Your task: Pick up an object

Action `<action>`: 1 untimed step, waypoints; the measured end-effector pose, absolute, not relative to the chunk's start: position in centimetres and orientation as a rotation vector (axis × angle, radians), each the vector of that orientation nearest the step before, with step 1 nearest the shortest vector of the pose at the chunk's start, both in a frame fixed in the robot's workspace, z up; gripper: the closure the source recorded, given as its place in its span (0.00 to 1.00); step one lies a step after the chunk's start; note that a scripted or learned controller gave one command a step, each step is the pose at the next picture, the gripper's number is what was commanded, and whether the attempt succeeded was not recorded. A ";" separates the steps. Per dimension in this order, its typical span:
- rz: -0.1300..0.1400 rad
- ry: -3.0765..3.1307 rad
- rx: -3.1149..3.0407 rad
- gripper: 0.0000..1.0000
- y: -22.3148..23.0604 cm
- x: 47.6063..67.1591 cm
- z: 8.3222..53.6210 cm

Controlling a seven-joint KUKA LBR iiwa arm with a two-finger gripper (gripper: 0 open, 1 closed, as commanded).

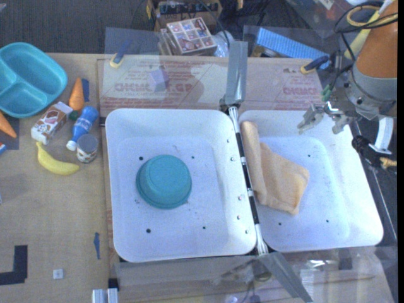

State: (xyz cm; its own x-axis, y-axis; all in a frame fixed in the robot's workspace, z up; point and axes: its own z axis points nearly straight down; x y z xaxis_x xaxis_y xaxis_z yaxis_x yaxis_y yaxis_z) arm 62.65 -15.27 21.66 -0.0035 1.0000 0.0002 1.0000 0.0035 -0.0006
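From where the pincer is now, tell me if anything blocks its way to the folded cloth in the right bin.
Nothing visible does. The pincer sits over the right bin's far edge, and bare bin floor lies between it and the folded tan cloth against the left wall.

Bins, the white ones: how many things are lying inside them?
2. A teal bowl, upside down, sits in the left bin. A crumpled tan cloth lies in the right bin, against its left wall. Something small could be hidden under either.
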 end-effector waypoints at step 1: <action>0.000 -2.302 -2.138 0.00 -12.7 57.6 9.7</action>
